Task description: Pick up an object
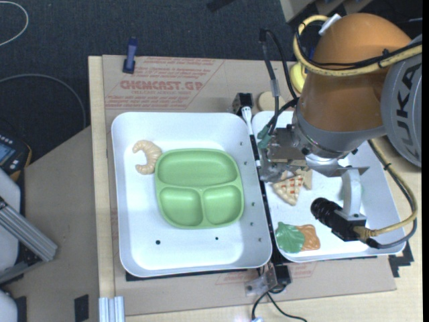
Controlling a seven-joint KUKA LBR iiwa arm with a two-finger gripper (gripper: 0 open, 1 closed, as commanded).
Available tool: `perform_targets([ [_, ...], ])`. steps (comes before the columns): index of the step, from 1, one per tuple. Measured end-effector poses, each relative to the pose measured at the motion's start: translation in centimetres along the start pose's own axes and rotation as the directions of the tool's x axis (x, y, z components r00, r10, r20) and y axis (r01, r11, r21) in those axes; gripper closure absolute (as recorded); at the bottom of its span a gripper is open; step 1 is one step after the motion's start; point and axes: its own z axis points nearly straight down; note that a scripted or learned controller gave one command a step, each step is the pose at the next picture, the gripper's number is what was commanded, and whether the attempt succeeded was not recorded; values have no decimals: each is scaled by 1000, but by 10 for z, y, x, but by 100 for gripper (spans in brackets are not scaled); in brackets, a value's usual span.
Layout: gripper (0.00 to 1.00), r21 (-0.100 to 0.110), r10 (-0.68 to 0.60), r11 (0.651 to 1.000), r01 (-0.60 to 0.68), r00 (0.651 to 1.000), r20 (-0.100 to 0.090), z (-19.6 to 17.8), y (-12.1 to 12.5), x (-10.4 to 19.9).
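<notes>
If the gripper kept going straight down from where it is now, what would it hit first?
Most likely the waffle-like toy piece in the right bin, which lies just under the gripper. Depth is hard to judge from this slanted view.

Worktop: pale wooden board (100,180) under both bins, printed in red "CHEMCAST" along its far edge.
Clip: small blue plastic clip (130,55) at the board's far left corner.
Floor: dark blue-grey carpet (100,12) around the worktop.
Cable: thin white cable (20,9) looping on the carpet, far left.
Frame: grey aluminium bar (27,237) at the left edge.
</notes>
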Motion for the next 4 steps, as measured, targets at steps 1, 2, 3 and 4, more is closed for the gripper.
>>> perform_targets([
  [1,100,-26,-2,1000,2,1000,-4,-108,2,-39],
  [2,100,-3,-7,1000,7,1000,-3,-10,0,-9],
  [3,100,4,0,1000,0,1000,-1,135,0,-45],
  [4,100,-32,-14,999,13,1000,-11,-46,3,18],
])
